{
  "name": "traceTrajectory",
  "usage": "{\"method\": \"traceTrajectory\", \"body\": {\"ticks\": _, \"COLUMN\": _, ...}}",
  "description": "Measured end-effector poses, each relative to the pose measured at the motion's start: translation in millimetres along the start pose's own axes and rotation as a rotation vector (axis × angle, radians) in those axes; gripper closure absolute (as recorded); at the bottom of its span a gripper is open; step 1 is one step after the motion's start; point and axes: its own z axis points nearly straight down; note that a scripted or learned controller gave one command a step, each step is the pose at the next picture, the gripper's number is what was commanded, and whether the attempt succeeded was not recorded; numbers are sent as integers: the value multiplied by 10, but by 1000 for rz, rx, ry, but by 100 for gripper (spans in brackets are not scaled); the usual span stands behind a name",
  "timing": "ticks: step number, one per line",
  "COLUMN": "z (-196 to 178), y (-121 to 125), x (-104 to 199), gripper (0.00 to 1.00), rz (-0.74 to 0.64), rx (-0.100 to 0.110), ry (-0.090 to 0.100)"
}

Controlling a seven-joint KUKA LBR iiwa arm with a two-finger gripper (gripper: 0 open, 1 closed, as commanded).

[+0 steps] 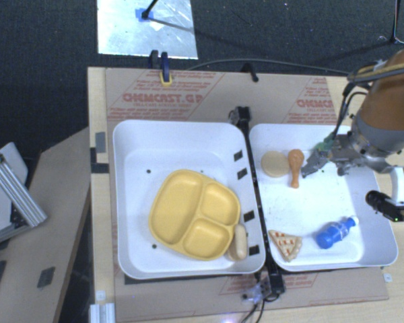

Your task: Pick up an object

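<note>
Drumstick (295, 166) in right bin (374, 247), pincer (314, 164) spread apart just beside it, holding nothing

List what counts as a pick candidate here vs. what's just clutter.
Pick candidates:
- drumstick, close beside the claw
- round cookie
- blue bottle
- waffle wedge
- bread roll
- yellow divided plate

Clutter:
- two white bins
- foil sheet
- yellow clamp
</note>
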Motion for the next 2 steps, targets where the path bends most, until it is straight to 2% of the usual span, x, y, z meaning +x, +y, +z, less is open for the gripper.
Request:
{"method": "traceTrajectory", "body": {"ticks": 1, "z": -72, "y": 31, "x": 2, "gripper": 0, "rz": -3, "rx": -14, "ry": -2}}
{"method": "traceTrajectory", "body": {"ticks": 2, "z": 554, "y": 44, "x": 10, "gripper": 0, "rz": -1, "rx": -9, "ry": -1}}
